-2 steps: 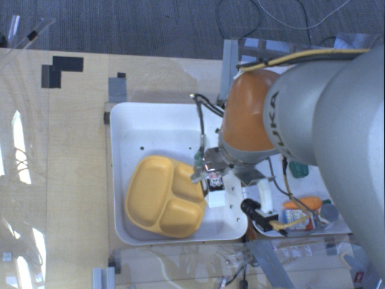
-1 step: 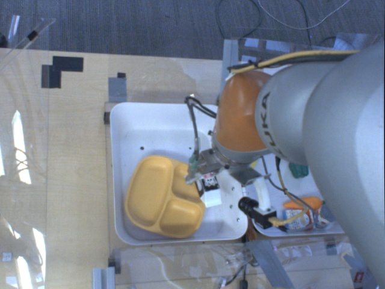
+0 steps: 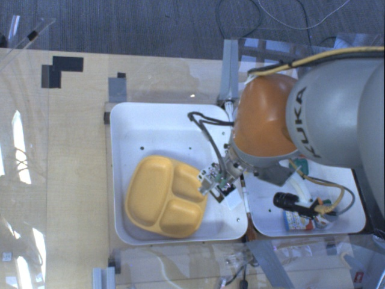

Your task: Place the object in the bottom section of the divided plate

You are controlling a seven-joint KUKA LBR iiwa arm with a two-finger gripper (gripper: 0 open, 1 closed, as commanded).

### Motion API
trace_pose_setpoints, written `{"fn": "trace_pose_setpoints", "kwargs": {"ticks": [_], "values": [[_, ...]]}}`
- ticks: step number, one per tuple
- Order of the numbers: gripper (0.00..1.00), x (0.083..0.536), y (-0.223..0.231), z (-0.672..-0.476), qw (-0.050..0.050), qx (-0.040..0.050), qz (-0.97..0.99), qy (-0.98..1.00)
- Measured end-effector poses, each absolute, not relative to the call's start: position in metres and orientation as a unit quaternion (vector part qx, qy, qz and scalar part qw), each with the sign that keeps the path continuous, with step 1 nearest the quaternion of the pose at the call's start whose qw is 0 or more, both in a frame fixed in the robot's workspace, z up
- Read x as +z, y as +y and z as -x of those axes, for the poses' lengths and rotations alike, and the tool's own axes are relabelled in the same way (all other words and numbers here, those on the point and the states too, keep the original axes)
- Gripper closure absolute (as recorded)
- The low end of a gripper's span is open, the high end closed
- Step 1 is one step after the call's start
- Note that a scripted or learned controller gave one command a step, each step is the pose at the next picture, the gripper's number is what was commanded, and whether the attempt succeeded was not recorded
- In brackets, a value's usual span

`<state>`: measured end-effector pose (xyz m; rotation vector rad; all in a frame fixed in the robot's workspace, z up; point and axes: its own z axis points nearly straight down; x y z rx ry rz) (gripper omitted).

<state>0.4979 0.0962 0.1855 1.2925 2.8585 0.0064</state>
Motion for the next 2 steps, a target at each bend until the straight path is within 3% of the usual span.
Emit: {"fn": "trace_pose_setpoints", "kwargs": {"ticks": [1, 2], "values": [[1.0, 0.186, 0.171, -0.512, 0.001, 0.0014, -0.501, 0.866], [1.0, 0.144, 0.129, -0.487, 0.001, 0.0012, -0.438, 0.899]]}}
